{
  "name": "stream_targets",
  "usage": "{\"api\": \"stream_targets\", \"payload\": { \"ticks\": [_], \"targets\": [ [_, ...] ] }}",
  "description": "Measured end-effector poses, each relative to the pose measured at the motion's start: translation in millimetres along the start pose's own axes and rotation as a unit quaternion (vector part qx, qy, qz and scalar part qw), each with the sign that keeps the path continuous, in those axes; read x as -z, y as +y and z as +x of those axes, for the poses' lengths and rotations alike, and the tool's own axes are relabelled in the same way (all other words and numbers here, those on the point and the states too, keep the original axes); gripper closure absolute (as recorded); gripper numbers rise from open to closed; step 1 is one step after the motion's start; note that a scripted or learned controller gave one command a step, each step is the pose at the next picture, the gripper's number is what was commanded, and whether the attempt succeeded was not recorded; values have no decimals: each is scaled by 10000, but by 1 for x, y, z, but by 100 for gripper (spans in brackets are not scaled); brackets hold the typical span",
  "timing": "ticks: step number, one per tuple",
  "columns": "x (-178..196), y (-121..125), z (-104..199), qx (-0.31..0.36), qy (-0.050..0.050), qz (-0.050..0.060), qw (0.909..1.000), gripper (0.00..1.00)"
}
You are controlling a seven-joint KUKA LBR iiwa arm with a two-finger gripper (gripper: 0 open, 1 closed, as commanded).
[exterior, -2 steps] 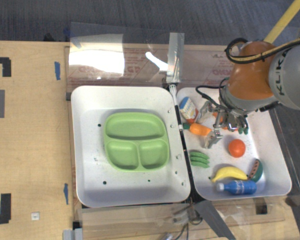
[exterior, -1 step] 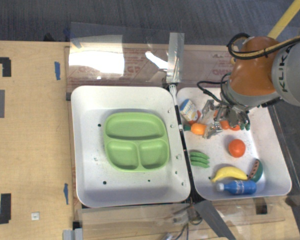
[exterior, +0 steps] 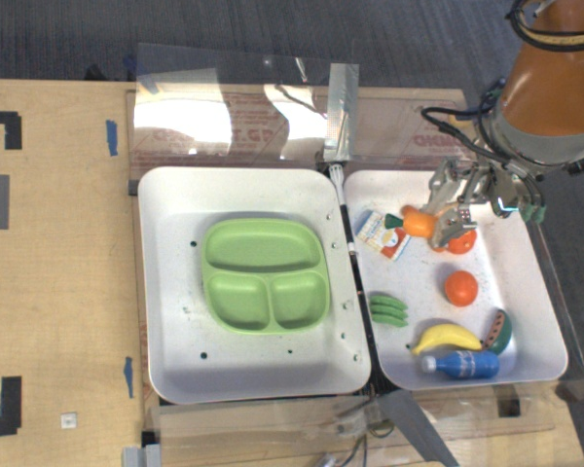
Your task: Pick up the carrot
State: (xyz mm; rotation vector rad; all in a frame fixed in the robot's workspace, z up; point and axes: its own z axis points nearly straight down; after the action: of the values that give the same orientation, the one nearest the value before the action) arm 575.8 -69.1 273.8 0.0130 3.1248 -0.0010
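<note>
The arm (exterior: 550,66) is reaching in from the right, and its pincer (exterior: 452,220) is hanging low over the far part of the right bin (exterior: 540,343). The carrot (exterior: 418,223) is lying in that bin, just beside the pincer on its left, with its orange body partly under the metal fingers (exterior: 444,195). Whether the fingers are closing on the carrot or merely sitting next to it, I cannot tell, since the metal parts are blocking the tips. A white packet (exterior: 382,233) is lying just left of the carrot, touching it. A red-orange ball (exterior: 461,242) is sitting right under the pincer's near side, and a second orange ball (exterior: 460,288) is resting a little nearer the front. A green pod (exterior: 388,309) is lying near the bin's left wall. At the front, a banana (exterior: 446,337), a blue bottle (exterior: 461,364) and a watermelon slice (exterior: 497,331) are crowding together. The left bin (exterior: 165,261) is holding a green divided plate (exterior: 267,273). Both bins are standing side by side on the counter (exterior: 49,261).
</note>
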Motion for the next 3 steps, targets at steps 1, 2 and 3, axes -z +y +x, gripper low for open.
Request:
{"api": "stream_targets", "payload": {
  "ticks": [1, 2, 3],
  "targets": [
    [-74, 27, 82, 382, 86, -14, 9992, 100],
    [72, -4, 18, 1411, 8, 1, 9900, 100],
    [-5, -66, 51, 2098, 74, -22, 9777, 100]
  ]
}}
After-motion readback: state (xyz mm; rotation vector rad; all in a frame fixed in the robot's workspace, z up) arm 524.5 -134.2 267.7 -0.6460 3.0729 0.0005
